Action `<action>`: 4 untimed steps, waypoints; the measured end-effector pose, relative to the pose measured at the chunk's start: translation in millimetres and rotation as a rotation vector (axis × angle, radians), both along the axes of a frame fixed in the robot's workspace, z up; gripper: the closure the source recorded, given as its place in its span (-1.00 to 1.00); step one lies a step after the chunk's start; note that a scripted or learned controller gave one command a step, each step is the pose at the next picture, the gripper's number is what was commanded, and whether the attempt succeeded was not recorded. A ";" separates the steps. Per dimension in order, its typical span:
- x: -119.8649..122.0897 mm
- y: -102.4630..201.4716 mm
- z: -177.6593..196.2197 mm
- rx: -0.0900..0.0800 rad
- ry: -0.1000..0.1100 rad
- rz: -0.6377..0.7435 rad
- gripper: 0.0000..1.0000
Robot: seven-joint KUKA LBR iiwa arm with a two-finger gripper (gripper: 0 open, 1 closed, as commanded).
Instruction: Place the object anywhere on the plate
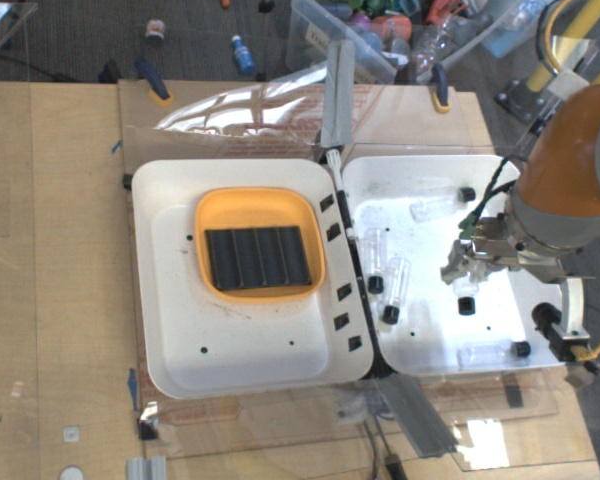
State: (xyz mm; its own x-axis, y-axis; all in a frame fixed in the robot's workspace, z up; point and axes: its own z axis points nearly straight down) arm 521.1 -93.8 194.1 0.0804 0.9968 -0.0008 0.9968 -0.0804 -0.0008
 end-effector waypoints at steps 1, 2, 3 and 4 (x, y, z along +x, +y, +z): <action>42.5 20.5 3.7 -0.001 -0.004 0.136 1.00; 84.0 32.8 -8.8 -0.001 -0.005 0.413 1.00; 110.6 51.5 -3.1 -0.002 -0.006 0.553 1.00; 146.8 66.1 14.8 -0.002 -0.007 0.717 1.00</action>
